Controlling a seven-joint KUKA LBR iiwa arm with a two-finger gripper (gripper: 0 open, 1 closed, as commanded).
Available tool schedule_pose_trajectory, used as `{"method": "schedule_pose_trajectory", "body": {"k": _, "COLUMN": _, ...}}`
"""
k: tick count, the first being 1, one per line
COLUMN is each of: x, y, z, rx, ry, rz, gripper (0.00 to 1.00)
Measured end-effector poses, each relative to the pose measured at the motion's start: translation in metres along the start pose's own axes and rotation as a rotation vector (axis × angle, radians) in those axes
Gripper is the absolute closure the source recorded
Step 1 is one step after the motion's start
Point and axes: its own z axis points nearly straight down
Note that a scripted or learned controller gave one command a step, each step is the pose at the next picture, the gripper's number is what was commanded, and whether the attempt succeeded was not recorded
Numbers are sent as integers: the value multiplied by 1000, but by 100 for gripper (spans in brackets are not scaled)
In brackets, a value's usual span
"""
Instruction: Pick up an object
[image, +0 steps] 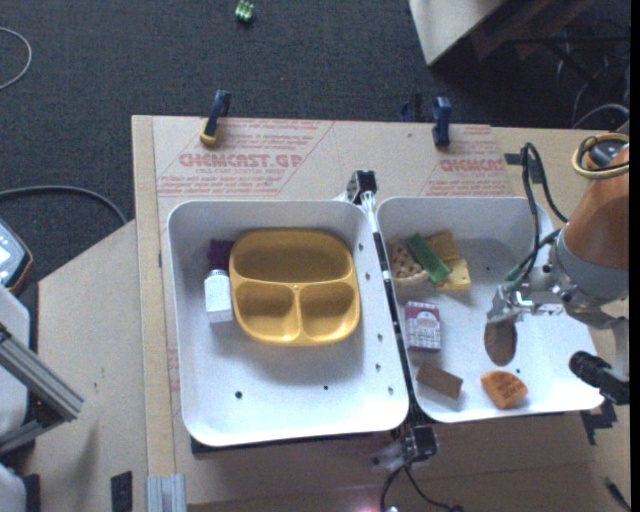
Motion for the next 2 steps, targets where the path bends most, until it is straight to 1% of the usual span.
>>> {"method": "schedule_pose_trajectory", "body": {"k": 1, "x": 0, "y": 2, "z": -54, "rx": 0, "ry": 0, "rz": 0, "gripper": 100}}
{"method": "schedule_pose_trajectory", "body": {"k": 2, "x": 51, "y": -6, "z": -66, "rx": 8, "ry": 5, "rz": -5, "gripper": 100}}
